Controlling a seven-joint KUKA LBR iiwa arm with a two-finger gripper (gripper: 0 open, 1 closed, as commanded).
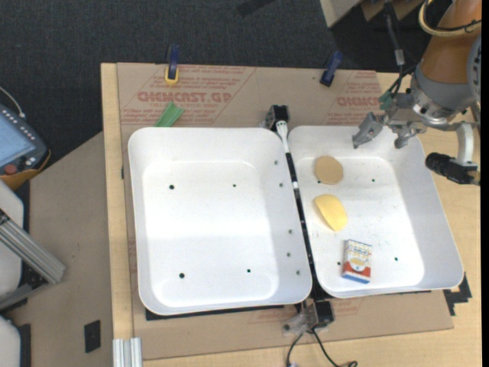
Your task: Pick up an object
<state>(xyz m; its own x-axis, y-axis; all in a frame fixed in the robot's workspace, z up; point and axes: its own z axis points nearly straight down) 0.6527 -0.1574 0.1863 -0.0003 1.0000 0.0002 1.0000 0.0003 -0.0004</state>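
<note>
Gripper (384, 132) open above right bin (428, 205); yellow piece (331, 212) lies lengthwise, near-far.

The grey arm with its orange band (451, 48) reached in from two o'clock; its two-finger pincer (384, 131) hung splayed apart, gripping nothing.

Both bins, the left bin (206, 220) and the right bin (405, 228), look like smooth white plastic with a faint sheen. They sit on a matt brown cardboard sheet (229, 90) printed in red. At 6 o'clock in the right bin lies a small printed paper box (357, 261); the yellow piece (331, 211) looks smooth, the tan disc (329, 170) matt. The gripper (386, 132) is dull grey metal.
</note>
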